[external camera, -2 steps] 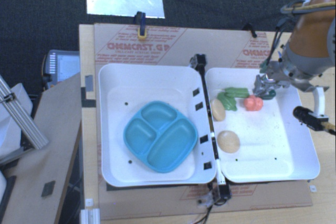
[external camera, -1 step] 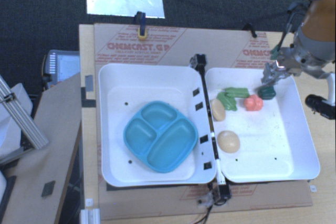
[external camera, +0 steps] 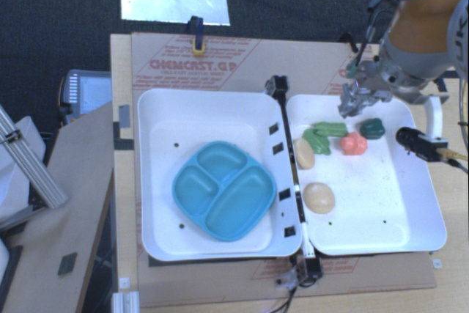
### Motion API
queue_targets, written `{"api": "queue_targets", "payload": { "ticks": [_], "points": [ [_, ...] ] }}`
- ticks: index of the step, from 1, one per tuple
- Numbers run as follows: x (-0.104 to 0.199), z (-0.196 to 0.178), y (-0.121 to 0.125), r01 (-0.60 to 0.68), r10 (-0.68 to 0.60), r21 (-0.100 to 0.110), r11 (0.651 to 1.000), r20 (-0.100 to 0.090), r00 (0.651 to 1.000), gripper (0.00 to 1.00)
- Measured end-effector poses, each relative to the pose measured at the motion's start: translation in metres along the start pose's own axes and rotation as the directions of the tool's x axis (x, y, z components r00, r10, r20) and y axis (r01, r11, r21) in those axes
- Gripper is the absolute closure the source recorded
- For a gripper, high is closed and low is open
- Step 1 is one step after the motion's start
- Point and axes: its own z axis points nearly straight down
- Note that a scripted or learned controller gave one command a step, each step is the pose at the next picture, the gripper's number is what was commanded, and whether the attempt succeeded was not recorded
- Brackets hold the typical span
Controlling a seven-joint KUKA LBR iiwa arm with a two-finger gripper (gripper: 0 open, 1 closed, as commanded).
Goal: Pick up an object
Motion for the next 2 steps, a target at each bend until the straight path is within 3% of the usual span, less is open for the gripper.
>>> {"api": "queue_targets", "payload": {
  "ticks": [2],
  "points": [
    [0.096, 0.006, 0.012, -0.002, 0.002, 0.0, 1.0, 0.001, 1.0, 1.0]
  ]
}}
